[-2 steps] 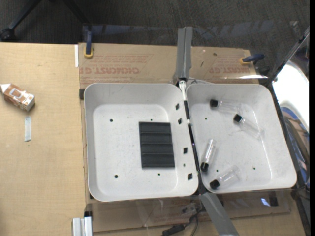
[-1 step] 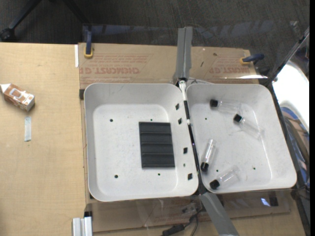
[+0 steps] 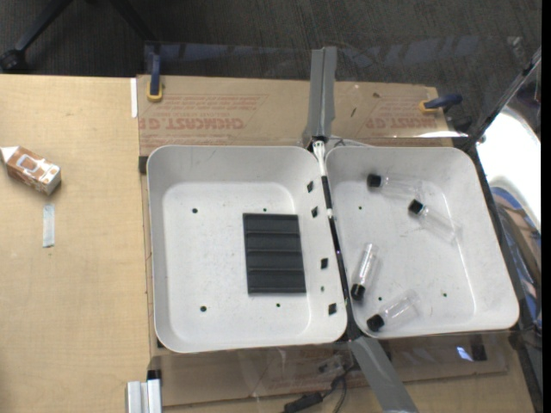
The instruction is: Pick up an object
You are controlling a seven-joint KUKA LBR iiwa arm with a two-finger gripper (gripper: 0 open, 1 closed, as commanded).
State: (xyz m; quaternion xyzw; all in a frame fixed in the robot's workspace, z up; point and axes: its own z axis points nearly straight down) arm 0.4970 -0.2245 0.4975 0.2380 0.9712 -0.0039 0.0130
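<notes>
Lying flat, black ridged block [image 3: 275, 254], long axis near-far.

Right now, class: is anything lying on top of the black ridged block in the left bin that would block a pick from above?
Nothing visible covers the black ridged block; it lies alone in the left bin.

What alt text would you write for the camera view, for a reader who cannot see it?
Two shallow white bins sit side by side on a bench: the left bin holds a flat black ribbed rectangular block, and the right bin holds four small clear plastic vials with black caps. A small orange and white carton lies on the tan board at far left.
</notes>
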